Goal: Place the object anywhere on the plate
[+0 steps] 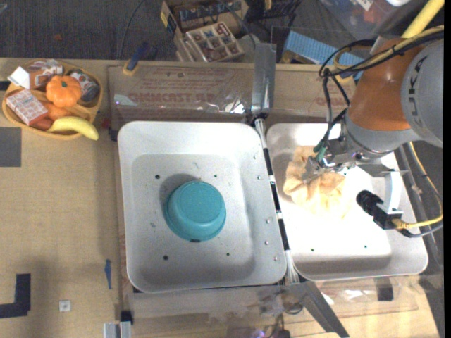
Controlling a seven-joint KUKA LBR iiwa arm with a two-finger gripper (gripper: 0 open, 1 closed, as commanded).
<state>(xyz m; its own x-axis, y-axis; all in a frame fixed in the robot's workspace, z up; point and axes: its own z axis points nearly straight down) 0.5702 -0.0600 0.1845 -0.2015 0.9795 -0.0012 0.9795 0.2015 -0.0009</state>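
Observation:
A round teal plate [196,210] lies upside-looking in the middle of the left bin [141,153]. In the right bin [352,248] lies a pale yellow, crumpled soft object [320,187]. My gripper [318,166] is down over the upper part of that object, reaching in from the right under the orange-banded wrist. Its tips touch or press into the object, and the bright glare hides how they stand.
A basket [21,115] with an orange pumpkin, a banana and small boxes stands on the bench at the far left. A cardboard wall [183,90] runs behind the bins. Cluttered boxes lie beyond it.

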